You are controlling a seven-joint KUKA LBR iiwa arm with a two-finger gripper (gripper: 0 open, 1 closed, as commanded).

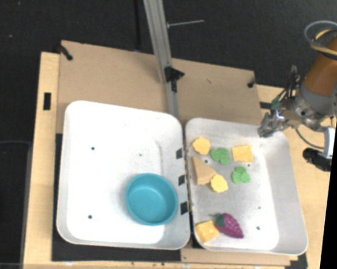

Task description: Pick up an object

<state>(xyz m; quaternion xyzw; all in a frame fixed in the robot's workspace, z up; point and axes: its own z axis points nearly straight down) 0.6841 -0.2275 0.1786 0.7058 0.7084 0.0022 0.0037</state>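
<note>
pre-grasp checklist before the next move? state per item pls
1. Gripper carrying nothing: cannot tell, too small to read.
2. Gripper over a target: not ok, it sits at the right bin's far right corner, away from the pieces.
3. Targets present: ok, yellow, green and tan pieces plus a purple grape cluster lie in the right bin.
4. Isolated target: ok, yellow block lies apart.
5. Blue bowl out of the way: ok, in the left bin.

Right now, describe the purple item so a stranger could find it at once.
Start at the right-hand white bin, the one scattered with small toy foods. Go to its near edge, toward the corner beside the other bin: the purple grape bunch lies there, touching a yellow block on its left. It is the one dark purple piece among yellow, green and tan ones.
</note>
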